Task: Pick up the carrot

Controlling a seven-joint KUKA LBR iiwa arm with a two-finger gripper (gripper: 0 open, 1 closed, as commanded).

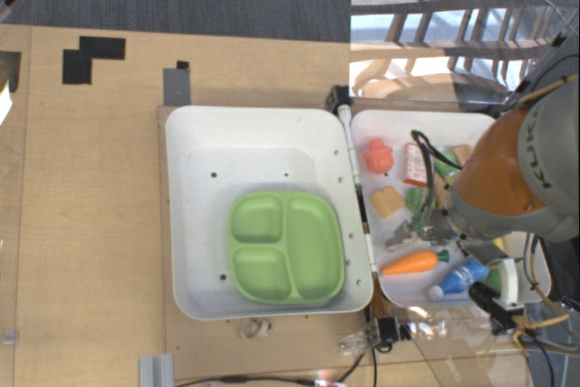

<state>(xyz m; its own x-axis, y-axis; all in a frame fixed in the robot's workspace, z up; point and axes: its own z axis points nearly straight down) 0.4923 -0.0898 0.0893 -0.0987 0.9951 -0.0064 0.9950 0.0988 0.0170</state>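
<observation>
Orange carrot (pixel 410 264) beside half-hidden end effector (pixel 419 233)

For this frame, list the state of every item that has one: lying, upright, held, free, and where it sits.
carrot: lying flat in the right bin, not held
pincer: low over the right bin, just above the carrot
green plate: flat in the left bin, compartments bare
blue bottle: on its side, right bin
red toy: resting free, right bin
yellow block: resting free, right bin

We see 2 smooth, matt white plastic bins (pixel 195 195) on a pale wooden bench (pixel 82 222); the green plate (pixel 285 246) and orange carrot (pixel 410 264) look like smooth plastic.
</observation>
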